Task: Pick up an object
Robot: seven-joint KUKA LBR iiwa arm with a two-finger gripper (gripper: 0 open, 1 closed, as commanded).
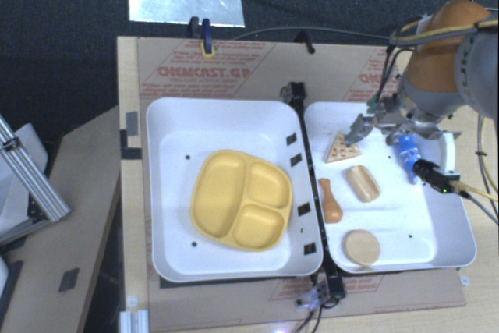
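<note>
right bin [437,242]: pizza slice [341,148] just below jaws

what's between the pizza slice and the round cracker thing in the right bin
In the camera view, the bread roll lies between the pizza slice and the round cracker, with the orange drumstick just left of that line.
</note>
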